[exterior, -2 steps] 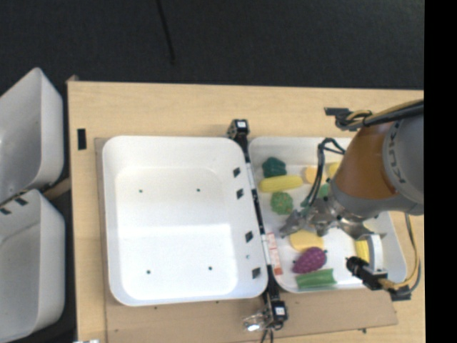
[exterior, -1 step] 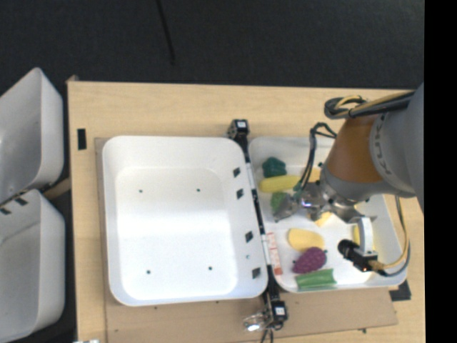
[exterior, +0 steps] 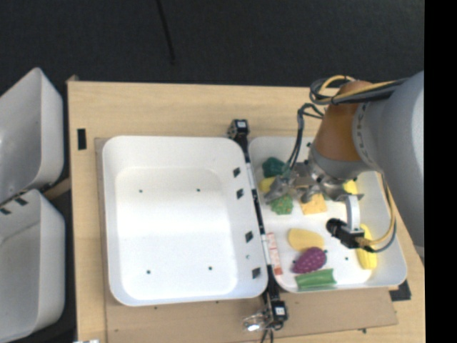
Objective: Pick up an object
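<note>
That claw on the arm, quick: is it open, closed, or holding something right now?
Gripper: down in the right bin among the toy foods, by the green piece; whether it is open, shut or holding anything cannot be told.

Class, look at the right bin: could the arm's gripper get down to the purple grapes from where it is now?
Probably yes. The purple grapes lie uncovered, apart from the gripper, though the yellow piece and green piece crowd them.

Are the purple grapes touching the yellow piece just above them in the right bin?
Touching. The camera view shows the purple grapes butting against the lower edge of the yellow piece with no white bin floor visible between them.
</note>
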Controlling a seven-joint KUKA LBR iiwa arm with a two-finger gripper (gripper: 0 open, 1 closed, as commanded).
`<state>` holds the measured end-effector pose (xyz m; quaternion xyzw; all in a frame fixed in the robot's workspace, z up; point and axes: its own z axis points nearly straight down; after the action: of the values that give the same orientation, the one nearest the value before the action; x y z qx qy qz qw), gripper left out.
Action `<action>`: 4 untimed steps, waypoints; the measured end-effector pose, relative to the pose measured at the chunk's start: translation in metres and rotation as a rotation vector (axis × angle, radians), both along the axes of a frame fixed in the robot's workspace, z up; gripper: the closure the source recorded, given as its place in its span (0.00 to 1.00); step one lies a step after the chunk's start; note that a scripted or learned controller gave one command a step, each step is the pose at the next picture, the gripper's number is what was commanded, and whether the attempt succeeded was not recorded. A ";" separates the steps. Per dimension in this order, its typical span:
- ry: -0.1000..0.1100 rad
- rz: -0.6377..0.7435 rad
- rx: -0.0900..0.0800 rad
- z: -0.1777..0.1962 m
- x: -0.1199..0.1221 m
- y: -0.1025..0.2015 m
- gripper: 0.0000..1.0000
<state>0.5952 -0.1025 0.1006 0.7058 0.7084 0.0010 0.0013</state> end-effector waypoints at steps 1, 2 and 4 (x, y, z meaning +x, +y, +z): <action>0.065 -0.003 0.006 -0.006 0.081 0.002 0.00; 0.066 -0.001 0.008 -0.008 0.083 0.000 0.00; 0.073 0.005 0.005 0.021 0.082 -0.002 1.00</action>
<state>0.6770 -0.1040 0.1218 0.7037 0.7097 -0.0228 -0.0265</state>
